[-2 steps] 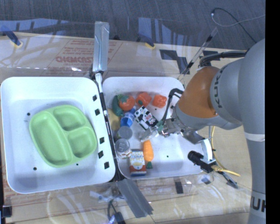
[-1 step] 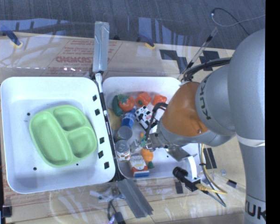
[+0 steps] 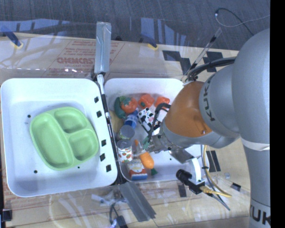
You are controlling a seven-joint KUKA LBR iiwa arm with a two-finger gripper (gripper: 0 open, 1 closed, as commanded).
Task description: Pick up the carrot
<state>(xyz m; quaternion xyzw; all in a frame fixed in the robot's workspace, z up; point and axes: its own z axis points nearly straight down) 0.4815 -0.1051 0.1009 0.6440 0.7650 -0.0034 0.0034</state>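
Note:
An orange, carrot-like piece (image 3: 147, 161) lies near the front edge of the right bin (image 3: 133, 83), with a bit of green beside its lower end. My gripper (image 3: 149, 144) hangs low over the bin just behind that piece, under the orange wrist band (image 3: 187, 115). The arm's bulk hides most of the gripper. More orange toys (image 3: 146, 100) lie at the back of the bin, one of them (image 3: 128, 105) with a teal-green end.
The right bin also holds a small bottle (image 3: 128, 126), a printed can (image 3: 125, 151), a black-and-white spotted toy (image 3: 145, 115) and a red-and-white box (image 3: 137, 173). A green divided plate (image 3: 64, 137) sits in the left bin (image 3: 19, 89). A grey divider (image 3: 102, 46) separates the bins.

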